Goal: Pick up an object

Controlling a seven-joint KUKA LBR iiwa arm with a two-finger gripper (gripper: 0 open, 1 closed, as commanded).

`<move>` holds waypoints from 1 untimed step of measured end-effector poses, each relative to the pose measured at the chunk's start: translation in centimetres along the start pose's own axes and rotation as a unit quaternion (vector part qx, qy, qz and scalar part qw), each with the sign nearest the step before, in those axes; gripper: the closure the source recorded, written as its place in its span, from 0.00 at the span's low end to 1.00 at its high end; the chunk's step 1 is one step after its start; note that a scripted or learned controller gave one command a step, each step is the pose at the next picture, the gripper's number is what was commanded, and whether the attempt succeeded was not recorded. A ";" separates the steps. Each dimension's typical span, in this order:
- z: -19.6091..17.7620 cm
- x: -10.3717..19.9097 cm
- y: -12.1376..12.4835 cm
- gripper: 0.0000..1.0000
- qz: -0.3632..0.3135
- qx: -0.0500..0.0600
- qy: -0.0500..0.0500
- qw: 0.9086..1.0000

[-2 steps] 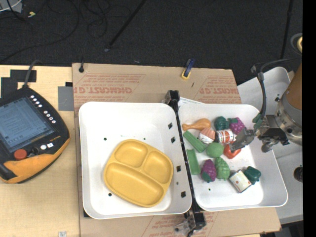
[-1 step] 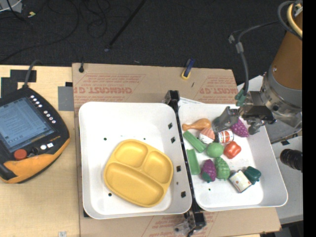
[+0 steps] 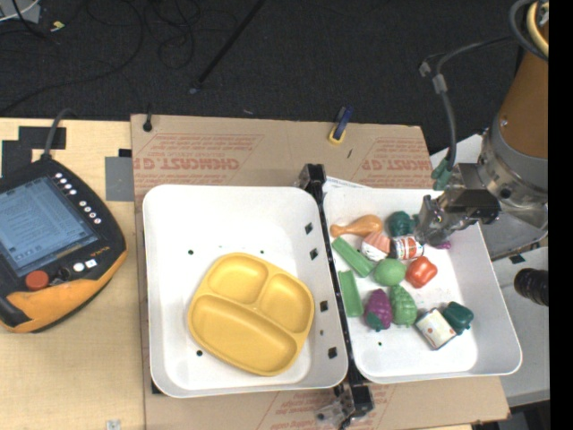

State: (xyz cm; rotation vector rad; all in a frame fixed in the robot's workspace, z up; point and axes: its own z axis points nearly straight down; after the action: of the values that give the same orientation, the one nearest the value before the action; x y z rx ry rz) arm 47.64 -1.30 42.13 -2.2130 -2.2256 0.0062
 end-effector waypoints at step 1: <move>-3.0 5.2 0.0 1.00 0.000 -0.003 0.001 1.000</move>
State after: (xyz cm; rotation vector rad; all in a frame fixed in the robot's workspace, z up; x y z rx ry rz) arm 47.60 3.95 45.09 -2.2153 -2.2271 -0.0014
